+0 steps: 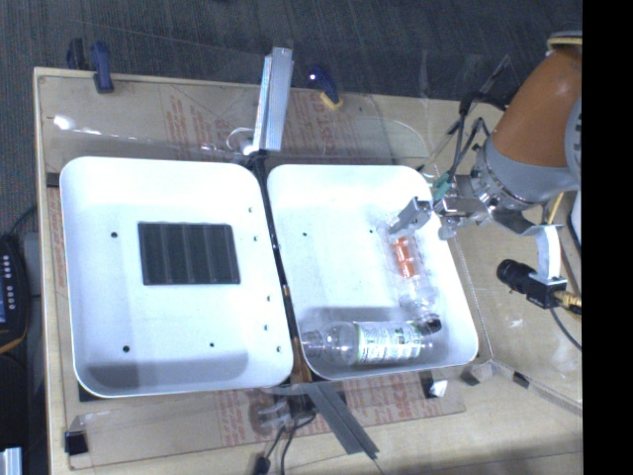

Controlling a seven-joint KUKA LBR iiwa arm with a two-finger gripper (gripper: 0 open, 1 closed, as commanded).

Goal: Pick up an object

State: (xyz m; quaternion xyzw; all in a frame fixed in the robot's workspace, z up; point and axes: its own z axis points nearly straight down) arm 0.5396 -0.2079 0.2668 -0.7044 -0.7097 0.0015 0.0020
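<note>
Nearest the camera, at the six o'clock wall of the right bin, lies a clear bottle on its side, cap pointing toward three o'clock, label band around its middle. It looks like thin plastic, mostly empty by the see-through body, so I judge it light, round and slick, ready to roll or squirt out of a pinch. The label band is probably the best place to grip, across the barrel, since it is less glossy there.

Just beyond it, toward one o'clock, a second small clear bottle with an orange label runs up the bin's right side, its far end near the gripper. It is also light and crushable by the look of it, and its mid-body is the sensible hold.

Farther still, the gripper hangs over the bin's right rim at about two o'clock. One pale finger angles down toward the orange-label bottle, but whether the jaws are spread or closed I cannot tell, and nothing shows between them.

At nine o'clock, the left bin holds a dark ribbed pad.
</note>
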